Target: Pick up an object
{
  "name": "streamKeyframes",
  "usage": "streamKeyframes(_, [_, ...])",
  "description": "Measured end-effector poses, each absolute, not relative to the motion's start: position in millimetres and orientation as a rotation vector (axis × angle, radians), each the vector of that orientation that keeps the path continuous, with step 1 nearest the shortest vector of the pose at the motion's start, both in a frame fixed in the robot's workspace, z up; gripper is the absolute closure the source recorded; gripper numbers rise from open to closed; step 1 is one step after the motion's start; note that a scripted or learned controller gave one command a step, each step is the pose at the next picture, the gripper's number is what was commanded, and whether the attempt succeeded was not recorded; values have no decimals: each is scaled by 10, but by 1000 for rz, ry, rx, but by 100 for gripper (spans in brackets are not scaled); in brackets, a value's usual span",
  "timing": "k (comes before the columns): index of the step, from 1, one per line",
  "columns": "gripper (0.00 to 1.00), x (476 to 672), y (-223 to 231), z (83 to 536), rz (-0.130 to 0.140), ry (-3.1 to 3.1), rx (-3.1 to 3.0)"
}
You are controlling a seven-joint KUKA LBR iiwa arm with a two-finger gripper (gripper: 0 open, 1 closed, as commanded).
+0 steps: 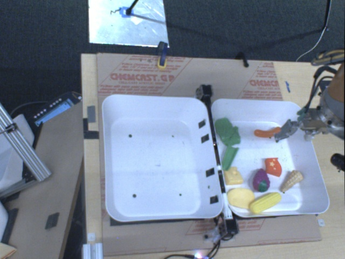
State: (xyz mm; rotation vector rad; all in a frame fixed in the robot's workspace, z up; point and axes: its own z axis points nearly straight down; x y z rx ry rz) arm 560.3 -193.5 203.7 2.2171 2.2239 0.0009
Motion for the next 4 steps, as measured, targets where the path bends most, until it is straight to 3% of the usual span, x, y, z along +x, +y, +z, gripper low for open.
streamKeyframes(1, [0,5632,-2065,785,-3,2225,2222])
streamKeyframes(2, [0,6739,-2047,949,10,2225,2205])
streamKeyframes(3, [0,5927,-1858,838,-3,2225,2225])
streamKeyframes(4, [0,5508,-2084,841,-3,2220,2224])
